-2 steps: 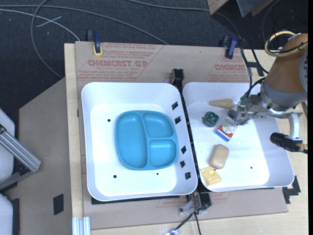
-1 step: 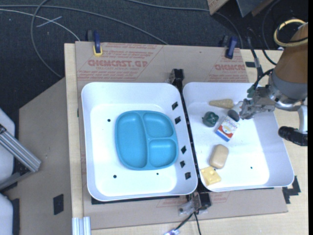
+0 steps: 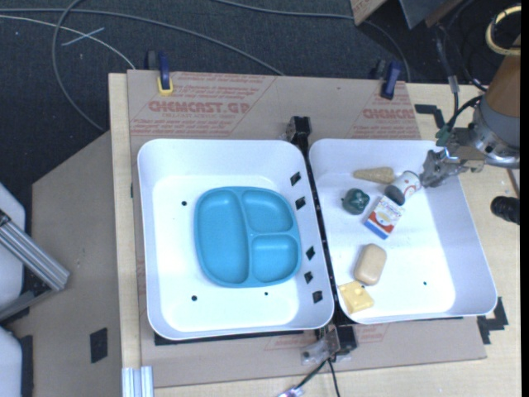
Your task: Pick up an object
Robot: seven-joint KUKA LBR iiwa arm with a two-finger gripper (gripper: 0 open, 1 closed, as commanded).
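Two shallow white plastic bins sit side by side on the bench, the left bin (image 3: 165, 222) bearing a turquoise three-compartment plate (image 3: 247, 236), the right bin (image 3: 446, 263) a loose scatter of small things, presumably spread apart so each can be taken alone. Near its far side lie a tan cone-shaped piece (image 3: 374, 174), a small dark green lump (image 3: 356, 200), a white cylinder with a dark cap (image 3: 402, 186) and a red, white and blue carton (image 3: 383, 217); nearer the front lie a beige oval bar (image 3: 370, 265) and a yellow block (image 3: 355, 297) against the rim. The grey gripper (image 3: 436, 170) hangs at the bin's far right corner, just beside the white cylinder, likely its target; whether it stands wide or narrow I cannot tell
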